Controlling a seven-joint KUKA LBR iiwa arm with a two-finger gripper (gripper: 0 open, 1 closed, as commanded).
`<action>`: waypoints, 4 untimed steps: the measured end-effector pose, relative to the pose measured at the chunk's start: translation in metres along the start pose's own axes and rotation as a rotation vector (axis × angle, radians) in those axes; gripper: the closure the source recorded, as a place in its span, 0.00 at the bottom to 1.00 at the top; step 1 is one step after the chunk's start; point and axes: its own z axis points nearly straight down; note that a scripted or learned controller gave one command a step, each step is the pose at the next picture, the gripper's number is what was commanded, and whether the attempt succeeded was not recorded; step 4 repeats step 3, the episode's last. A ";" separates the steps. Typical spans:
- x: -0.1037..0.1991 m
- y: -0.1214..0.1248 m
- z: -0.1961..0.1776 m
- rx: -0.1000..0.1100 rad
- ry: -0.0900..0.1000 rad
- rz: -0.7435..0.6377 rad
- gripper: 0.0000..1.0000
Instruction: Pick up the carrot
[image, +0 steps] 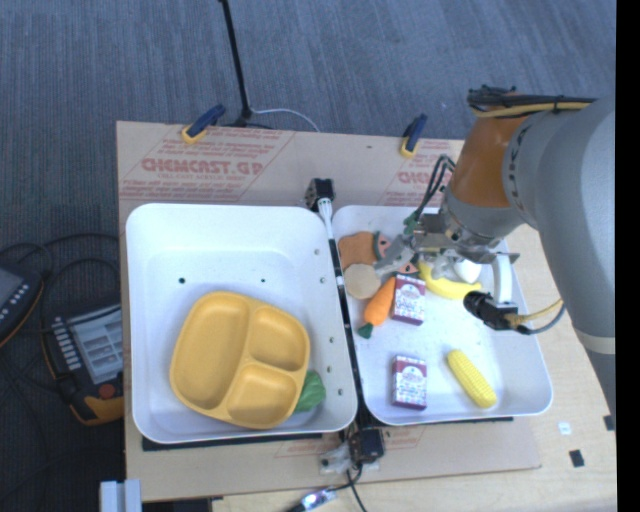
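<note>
The orange carrot (378, 303) with a green tip lies tilted in the right bin (520, 395), close to the bin's left wall. My gripper (398, 258) hangs low over the upper part of that bin, just above and to the right of the carrot's upper end. Nothing is visibly held in it. The grey arm with its orange band (485, 165) reaches in from the right.
Around the carrot lie two brown round pieces (356, 250), a red box (408, 298), a banana (450, 287) and a white egg (468, 268). Nearer the front are another red box (408, 382) and a corn cob (470, 378). The left bin holds a yellow divided plate (240, 357) and a green item (311, 390).
</note>
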 end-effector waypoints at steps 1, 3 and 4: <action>0.007 -0.068 0.043 -0.019 0.005 0.099 0.00; 0.043 -0.002 -0.052 -0.007 0.004 0.358 1.00; 0.043 -0.002 -0.052 -0.007 0.004 0.358 1.00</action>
